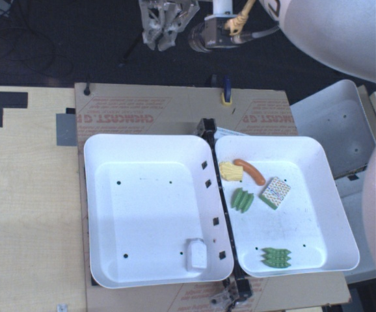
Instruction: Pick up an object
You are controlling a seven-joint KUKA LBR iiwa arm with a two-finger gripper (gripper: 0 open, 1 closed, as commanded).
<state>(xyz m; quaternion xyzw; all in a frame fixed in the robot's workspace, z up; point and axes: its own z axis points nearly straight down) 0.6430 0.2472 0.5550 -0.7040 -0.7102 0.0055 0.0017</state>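
Six items we count across the two bins: nearest, a white block (196,254) in the left bin (103,207) and a green pea pod (276,258) in the right bin (318,194); farther in, a second green pod (242,200), a speckled sponge-like block (274,192), a yellow corn piece (230,171) and an orange sausage (250,171). Farthest, the gripper (168,25) hangs raised beyond the bins, grasping nothing (open or closed, we cannot tell). Corn and sausage touch, so we judge a descent there could nudge both and miss.

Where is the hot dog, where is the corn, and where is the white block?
hot dog (250,171): camera view, middle of its orange length.
corn (231,171): camera view, centre of the yellow piece.
white block (196,254): camera view, its top face.
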